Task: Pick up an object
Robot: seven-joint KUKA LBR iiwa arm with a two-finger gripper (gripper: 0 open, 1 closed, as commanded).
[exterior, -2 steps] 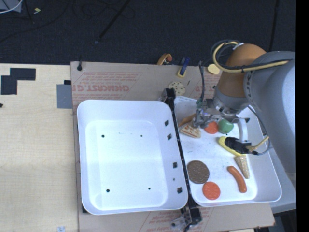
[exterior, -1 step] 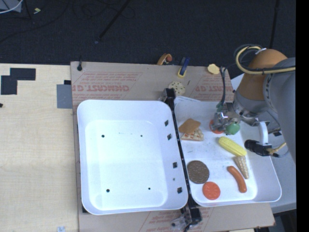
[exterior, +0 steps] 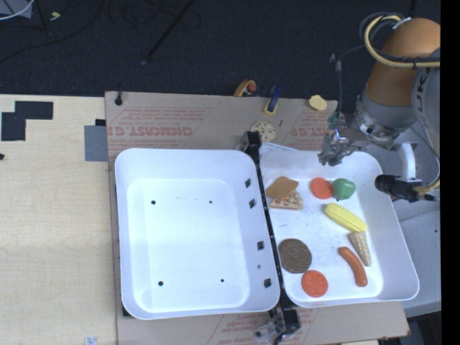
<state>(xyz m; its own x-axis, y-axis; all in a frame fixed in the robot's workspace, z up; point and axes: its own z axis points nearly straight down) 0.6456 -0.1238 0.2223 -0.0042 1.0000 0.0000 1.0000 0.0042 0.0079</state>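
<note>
Gripper [exterior: 332, 152] over the far edge of the right bin [exterior: 392, 214], arm [exterior: 397, 70] reaching in from the right; finger state: cannot tell, nothing visibly held. In that bin: tomato [exterior: 321, 187] touching green pepper [exterior: 344, 188], corn [exterior: 345, 217], sausage [exterior: 353, 265], cone [exterior: 361, 246], sandwich [exterior: 284, 192], brown cookie [exterior: 295, 255], red disc [exterior: 315, 283]. Left bin [exterior: 187, 232] beside it.

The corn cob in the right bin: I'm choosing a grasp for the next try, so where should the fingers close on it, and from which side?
Grip the corn cob at mid-length, coming straight down, fingers closing across its narrow width. It lies flat and slanted, long and slim, so its ends offer less purchase. The ice-cream cone crowds its lower end and the green toy its upper end; the middle looks freest.
</note>
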